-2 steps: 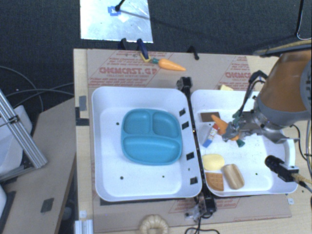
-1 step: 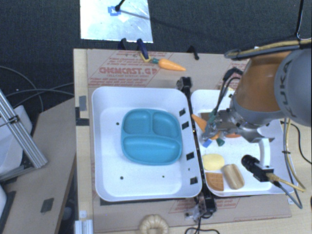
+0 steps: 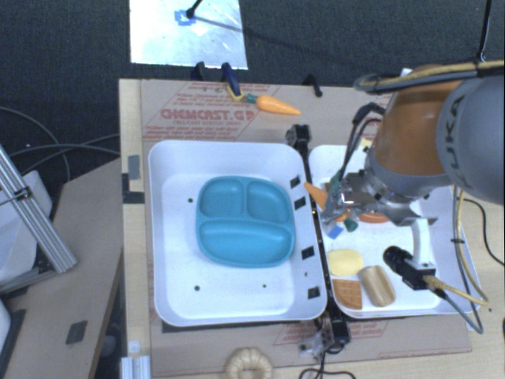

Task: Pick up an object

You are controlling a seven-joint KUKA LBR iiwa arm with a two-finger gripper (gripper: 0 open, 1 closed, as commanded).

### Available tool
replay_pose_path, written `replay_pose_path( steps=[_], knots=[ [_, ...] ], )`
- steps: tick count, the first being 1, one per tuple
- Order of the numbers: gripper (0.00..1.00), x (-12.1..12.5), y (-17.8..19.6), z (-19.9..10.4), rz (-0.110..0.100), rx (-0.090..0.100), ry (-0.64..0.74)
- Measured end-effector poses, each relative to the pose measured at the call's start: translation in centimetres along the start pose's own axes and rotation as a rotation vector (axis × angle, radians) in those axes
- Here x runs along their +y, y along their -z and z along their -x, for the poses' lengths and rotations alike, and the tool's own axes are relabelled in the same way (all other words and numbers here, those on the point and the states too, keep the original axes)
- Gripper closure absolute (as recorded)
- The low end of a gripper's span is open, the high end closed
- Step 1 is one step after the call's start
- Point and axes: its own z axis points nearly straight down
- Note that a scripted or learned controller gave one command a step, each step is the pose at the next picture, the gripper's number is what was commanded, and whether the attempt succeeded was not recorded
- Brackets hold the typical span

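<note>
Camera view: the gripper hangs low in the right bin, beside an orange piece; whether it grips anything cannot be told. The cardboard reads "CHEMCAST"; the arm shows "UKA".

Left bin: blue divided plate occupies the centre; bare floor rings it, widest at 6 and 9 o'clock. Right bin: arm overhangs centre and 12 through 3 o'clock; orange piece at 10 o'clock by the wall; yellow piece, waffle square and bun clustered from 8 to 6 o'clock, close together.
</note>
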Motion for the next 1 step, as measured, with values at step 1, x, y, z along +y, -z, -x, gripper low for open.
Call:
replay_pose_path(
  steps=[1],
  knots=[
    [1.00, 1.30, -1.10, 0.86, 0.000, -0.002, -0.006]
  ],
)
